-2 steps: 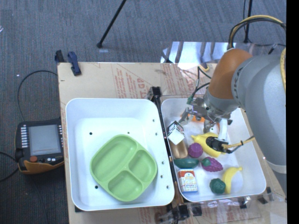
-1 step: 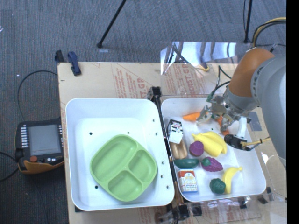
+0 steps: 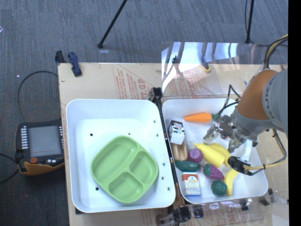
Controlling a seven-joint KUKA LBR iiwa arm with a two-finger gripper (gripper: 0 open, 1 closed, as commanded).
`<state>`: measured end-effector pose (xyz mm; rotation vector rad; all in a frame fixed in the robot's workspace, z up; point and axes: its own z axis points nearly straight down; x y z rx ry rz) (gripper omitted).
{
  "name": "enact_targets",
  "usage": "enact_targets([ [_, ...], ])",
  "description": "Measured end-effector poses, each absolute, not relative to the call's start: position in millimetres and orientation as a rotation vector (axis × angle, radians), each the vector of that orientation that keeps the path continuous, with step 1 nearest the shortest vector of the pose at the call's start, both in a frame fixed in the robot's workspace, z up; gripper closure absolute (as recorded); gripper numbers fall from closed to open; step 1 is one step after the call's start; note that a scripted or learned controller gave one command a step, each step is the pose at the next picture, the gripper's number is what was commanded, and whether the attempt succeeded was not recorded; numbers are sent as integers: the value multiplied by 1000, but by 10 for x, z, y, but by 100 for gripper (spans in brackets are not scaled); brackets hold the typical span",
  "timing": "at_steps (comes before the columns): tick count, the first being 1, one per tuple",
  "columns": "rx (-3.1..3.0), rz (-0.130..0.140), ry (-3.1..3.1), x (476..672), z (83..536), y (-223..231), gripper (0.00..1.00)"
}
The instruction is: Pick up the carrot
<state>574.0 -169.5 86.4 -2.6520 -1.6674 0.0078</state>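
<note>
Pincer (image 3: 217,132) hovers over the right bin (image 3: 259,182), just beside the carrot's green end; whether it is spread or pressed together I cannot tell, and nothing is seen pinched. Carrot (image 3: 198,117) lies flat at the bin's far end, tip pointing left, clear of the yellow pepper (image 3: 214,153). Recommended: shift left over the orange body, align across its short width, then descend. Small carton (image 3: 177,132) and red-labelled box (image 3: 190,183) bear print too small to read.
</note>
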Motion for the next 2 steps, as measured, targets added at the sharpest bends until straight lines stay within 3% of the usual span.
enact_targets([
  [1,-2545,0,-1835,6310,1181,-1768,0],
  [2,-2705,9,-1578,6433,859,-951,0],
])
